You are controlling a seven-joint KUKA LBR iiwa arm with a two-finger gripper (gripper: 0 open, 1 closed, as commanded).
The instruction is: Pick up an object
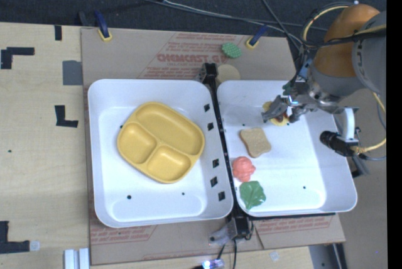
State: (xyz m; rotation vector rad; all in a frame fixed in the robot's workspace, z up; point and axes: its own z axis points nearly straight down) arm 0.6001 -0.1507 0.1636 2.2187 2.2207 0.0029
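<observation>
The arm (348, 54) had reached in from the right and its gripper (281, 112) hung low over the far part of the right-hand bin (314, 195). Something small, yellow and dark, sat right at the tip of the jaws, but from where I stood it was too small and too crowded by the metal to say whether it lay between them or just beneath; whether the jaws were released or clenched I could not tell.

Near the gripper, toward the front, lay a tan slice of toy bread (255, 142), and further forward a pink lump (244, 168) with a green leafy piece (252, 193) just beside it. The left bin (107, 198) carried a yellow divided plate (161, 141). Out on the counter, beyond the bins, sat a small green item (231, 49).

I took the step in hand to be the grasp itself, on that small thing at the jaws. The next move seemed to call for a firm close and a straight lift, slow enough to show whether the piece came up or stayed in the bin.
</observation>
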